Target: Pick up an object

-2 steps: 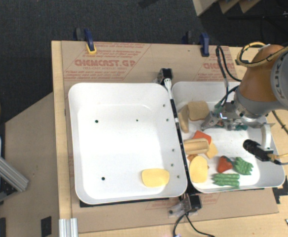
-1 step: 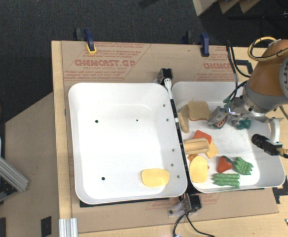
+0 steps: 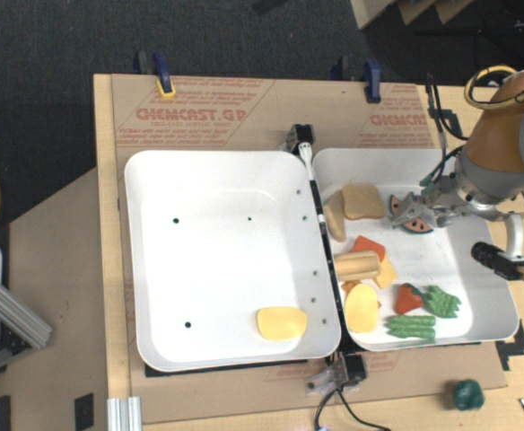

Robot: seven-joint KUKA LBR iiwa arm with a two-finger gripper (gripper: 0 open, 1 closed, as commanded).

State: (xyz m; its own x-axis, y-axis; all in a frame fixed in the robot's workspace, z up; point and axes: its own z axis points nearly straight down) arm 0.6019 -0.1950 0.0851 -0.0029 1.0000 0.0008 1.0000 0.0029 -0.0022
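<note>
- Where board shows behind claw: "CHEMCAST G.P" printed in red.
- Watermelon slice right beneath claw, touching or not unclear.
- Claw state: cannot tell.
- Bread slice just left of claw.

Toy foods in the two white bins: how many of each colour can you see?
Yellow: 3
Tan: 3
Red or orange: 3
Green: 2
Total: 11
</note>
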